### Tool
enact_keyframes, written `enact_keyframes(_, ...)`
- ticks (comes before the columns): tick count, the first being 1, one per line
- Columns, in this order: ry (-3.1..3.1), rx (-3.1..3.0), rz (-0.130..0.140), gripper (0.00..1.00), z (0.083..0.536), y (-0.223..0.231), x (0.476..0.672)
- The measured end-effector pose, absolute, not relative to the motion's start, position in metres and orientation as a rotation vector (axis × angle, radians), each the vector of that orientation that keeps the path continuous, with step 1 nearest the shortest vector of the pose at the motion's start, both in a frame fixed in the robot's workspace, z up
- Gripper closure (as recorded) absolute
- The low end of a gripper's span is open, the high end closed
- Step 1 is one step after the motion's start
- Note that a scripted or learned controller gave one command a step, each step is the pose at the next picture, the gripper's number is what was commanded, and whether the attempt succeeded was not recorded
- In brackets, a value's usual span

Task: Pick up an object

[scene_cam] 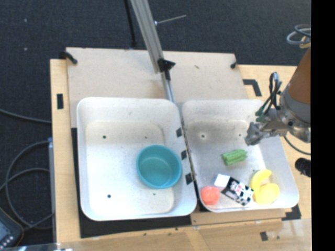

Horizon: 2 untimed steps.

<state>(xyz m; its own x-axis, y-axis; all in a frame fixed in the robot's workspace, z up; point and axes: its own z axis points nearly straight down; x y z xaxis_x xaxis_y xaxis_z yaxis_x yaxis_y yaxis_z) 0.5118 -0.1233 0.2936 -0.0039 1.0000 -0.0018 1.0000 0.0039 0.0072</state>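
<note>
gripper point(253, 135) above right bin point(209, 114) | green object point(234, 156) just below-left, apart | grip state: cannot tell

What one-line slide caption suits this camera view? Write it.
Gripper over the right white bin, above a green ridged block; round blue bowl in the left.

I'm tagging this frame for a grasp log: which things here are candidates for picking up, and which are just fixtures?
Candidates: teal bowl, green block, orange ball, yellow pieces, black-and-white patterned object.

Fixtures: left bin, right bin, metal pole, bench.
</note>
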Motion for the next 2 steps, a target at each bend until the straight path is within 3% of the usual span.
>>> enact_keyframes(1, 2.228, 2.215, 0.000, 1.00, 0.278, -0.073, 0.525)
enact_keyframes(2, 2.226, 2.214, 0.001, 1.00, 0.268, -0.029, 0.555)
